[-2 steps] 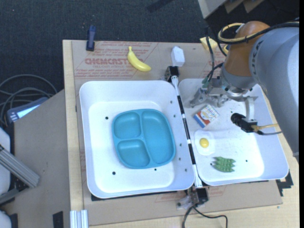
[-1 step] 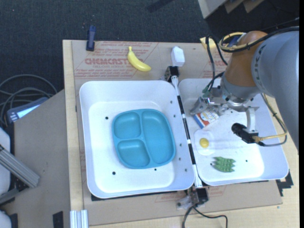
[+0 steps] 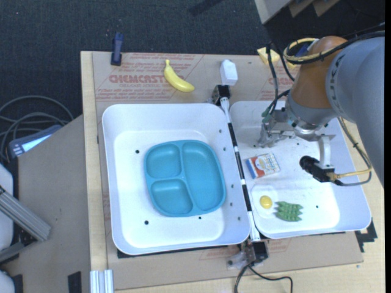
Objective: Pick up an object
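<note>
fingers (image 3: 267, 138) low in the right bin (image 3: 348, 215); whether spread, cannot tell.

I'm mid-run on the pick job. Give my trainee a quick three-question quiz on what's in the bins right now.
1. True or false: the blue divided plate lies in the right bin.
2. Which item lies outside both bins: A) banana B) fried egg C) green pea pods?
3. Which bin is the gripper over?

Key: 1 false, it lies in the left bin. 2 A. 3 the right bin, at its far end, beyond the small carton.
</note>
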You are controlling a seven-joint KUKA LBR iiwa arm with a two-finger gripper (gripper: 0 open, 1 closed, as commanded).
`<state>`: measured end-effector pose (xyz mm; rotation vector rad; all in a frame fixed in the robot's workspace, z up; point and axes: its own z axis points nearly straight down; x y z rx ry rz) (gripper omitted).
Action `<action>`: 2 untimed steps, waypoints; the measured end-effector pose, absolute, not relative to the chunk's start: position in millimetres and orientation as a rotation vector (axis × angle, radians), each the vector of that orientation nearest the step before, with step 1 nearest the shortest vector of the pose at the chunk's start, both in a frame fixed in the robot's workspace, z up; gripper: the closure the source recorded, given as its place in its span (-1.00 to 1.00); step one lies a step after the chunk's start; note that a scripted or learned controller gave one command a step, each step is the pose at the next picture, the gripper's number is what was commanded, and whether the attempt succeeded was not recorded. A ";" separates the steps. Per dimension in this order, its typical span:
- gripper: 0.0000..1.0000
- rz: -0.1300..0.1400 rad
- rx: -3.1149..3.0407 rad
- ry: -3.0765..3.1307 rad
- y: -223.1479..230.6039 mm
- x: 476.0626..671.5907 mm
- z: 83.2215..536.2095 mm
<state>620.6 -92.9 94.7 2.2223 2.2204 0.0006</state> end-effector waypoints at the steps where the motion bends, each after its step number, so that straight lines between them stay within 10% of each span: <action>1: -1.00 0.000 2.223 2.220 -92.9 620.5 94.5; 2: -1.00 0.000 2.223 2.220 -92.9 620.5 94.5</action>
